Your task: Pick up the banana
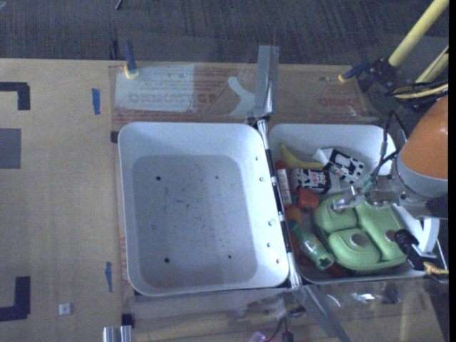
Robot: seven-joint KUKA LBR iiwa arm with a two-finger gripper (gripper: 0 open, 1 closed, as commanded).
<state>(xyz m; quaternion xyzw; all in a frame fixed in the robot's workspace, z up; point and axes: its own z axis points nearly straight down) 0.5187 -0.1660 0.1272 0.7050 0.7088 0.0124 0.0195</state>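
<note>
Your banana (298,157) is yellow, curved and partly covered, lying at the right bin's (322,131) far left among toys. The gripper (354,194) hovers nearby; I cannot tell its jaw state.

Two white bins sit side by side on a wooden bench (57,212). The left bin (128,191) shows a speckled grey floor. The right bin (285,135) holds clutter: two pale green pieces (360,234) touching each other, a black-and-white cow-patterned item (313,178), a red object (308,198), and a small green bottle (315,250) near the front. Blue tape (95,101) marks the bench.
</note>
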